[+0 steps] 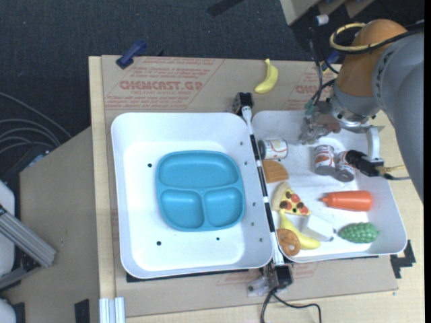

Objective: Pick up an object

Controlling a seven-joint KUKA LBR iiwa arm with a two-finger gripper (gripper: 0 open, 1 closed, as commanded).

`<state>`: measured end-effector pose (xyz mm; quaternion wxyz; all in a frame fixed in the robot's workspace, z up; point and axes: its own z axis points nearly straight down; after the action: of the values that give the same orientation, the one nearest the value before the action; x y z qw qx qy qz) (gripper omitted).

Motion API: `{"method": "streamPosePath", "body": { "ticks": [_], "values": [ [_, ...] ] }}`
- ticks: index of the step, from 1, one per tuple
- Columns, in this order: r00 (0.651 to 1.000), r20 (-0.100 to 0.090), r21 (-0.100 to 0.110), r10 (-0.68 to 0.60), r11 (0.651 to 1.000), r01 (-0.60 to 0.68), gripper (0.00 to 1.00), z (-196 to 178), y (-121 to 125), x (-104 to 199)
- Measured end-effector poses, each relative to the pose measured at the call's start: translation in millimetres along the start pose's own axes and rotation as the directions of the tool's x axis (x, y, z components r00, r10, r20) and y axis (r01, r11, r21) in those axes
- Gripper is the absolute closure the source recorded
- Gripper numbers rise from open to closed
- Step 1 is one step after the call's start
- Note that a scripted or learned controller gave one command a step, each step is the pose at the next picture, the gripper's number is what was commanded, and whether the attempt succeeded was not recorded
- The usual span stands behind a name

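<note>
The right bin holds several toy foods. A small can lies at its left wall and a second can lies near the middle. In front of them are a brown bread slice, a pizza slice, an orange carrot, green grapes, a banana and a pretzel. My gripper hangs over the back of this bin, just behind and left of the second can. Nothing is seen in it.
The left bin carries a blue divided plate. A yellow banana lies on the cardboard behind the bins, and a blue clip sits at the board's far left corner. The arm's grey body covers the right bin's back right corner.
</note>
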<state>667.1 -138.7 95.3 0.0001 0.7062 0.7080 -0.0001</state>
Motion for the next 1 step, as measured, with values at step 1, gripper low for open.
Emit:
{"method": "streamPosePath", "body": {
  "ticks": [1],
  "values": [
    [1.0,0.0,0.001,0.0,1.0,0.0,0.0,0.2,-0.1,0.1]
  ]
}}
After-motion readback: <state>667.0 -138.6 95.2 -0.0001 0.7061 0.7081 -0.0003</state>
